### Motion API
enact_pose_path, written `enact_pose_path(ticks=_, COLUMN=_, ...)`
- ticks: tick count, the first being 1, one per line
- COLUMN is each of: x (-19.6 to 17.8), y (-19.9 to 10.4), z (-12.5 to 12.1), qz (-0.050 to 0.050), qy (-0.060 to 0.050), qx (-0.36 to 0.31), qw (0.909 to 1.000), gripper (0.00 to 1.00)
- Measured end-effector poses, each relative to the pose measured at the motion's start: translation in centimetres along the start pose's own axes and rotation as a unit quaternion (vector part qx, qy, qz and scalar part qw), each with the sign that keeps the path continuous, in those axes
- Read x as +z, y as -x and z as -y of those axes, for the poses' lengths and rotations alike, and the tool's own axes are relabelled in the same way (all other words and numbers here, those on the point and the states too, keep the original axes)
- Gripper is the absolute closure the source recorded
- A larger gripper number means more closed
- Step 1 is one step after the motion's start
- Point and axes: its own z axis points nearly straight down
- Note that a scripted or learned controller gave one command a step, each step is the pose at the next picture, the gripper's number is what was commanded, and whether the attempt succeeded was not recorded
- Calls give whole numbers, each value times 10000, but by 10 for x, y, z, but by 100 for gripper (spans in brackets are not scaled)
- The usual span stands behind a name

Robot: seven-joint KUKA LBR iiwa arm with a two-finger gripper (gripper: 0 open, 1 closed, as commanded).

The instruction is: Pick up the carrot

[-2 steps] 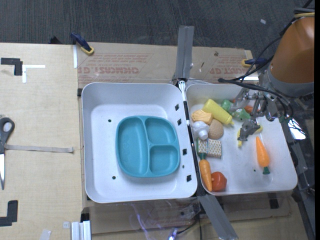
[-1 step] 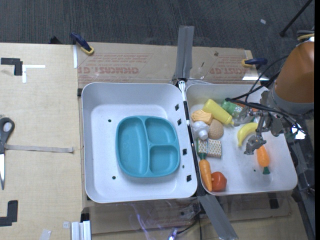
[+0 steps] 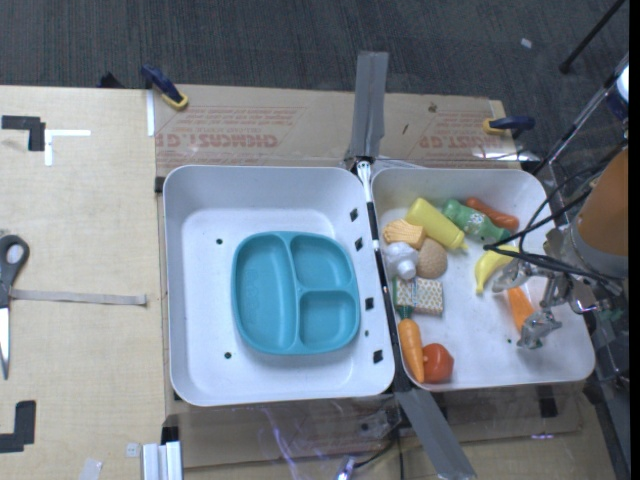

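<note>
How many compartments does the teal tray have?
3. The teal tray sits in the left bin: one long compartment on its left side, two smaller ones on the right, upper and lower. None look hidden.

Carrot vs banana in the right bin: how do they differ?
The carrot is orange, the banana yellow. The carrot lies near the bin's front-left corner beside a red piece; the banana sits nearer the gripper. The carrot is straight, the banana curved. Both lie flat in the right bin.

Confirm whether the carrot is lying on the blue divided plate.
No, the carrot lies in the right bin near its front left corner, beside a red toy, while the blue plate sits in the left bin.
</note>
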Motion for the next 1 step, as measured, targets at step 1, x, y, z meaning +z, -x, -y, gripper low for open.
enact_pose_path(ticks=1, x=-11, y=3, z=0, qz=30, qy=-16, qx=-17, qw=10000, gripper=100)
